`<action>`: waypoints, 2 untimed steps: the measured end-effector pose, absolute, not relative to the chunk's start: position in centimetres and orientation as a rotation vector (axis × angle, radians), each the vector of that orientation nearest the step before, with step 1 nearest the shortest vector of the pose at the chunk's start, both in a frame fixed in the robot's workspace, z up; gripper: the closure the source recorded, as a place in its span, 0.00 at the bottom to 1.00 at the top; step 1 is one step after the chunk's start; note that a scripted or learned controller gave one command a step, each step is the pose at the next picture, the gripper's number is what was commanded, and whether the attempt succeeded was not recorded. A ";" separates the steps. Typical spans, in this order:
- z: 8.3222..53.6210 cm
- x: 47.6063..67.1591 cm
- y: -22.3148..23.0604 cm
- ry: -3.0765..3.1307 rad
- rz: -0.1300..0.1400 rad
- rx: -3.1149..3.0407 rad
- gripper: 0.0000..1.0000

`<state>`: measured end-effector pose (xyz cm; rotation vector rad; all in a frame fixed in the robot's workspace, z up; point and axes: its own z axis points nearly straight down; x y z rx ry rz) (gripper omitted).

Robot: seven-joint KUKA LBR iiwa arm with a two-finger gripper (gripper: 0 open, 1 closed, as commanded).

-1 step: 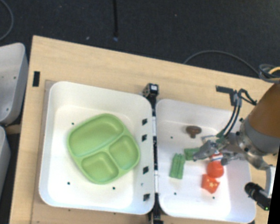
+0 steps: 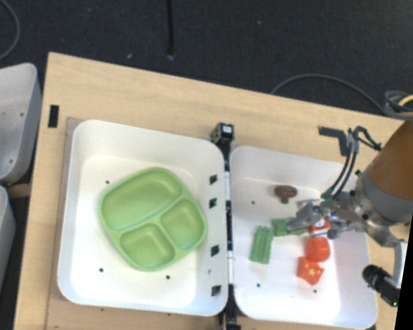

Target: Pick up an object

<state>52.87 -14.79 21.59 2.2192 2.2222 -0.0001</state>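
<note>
The right bin holds several small objects. A flat green block lies left of centre. A smaller green piece sits just above it, right at the tip of my gripper. Two red objects lie below the gripper: a rounder one and a smaller one. A brown lump rests near the bin's far side. The gripper hangs low over the bin's middle, reaching in from the right. I cannot tell whether it touches the small green piece.
The left bin contains a green divided plate. A black-clipped divider runs between the bins. The arm's orange band and grey wrist cover the right bin's far right corner. Cables trail by the wrist.
</note>
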 end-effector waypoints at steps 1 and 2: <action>16.2 51.9 -14.5 2.222 -0.004 2.223 0.00; 12.0 51.8 -14.5 2.219 -0.004 2.226 0.00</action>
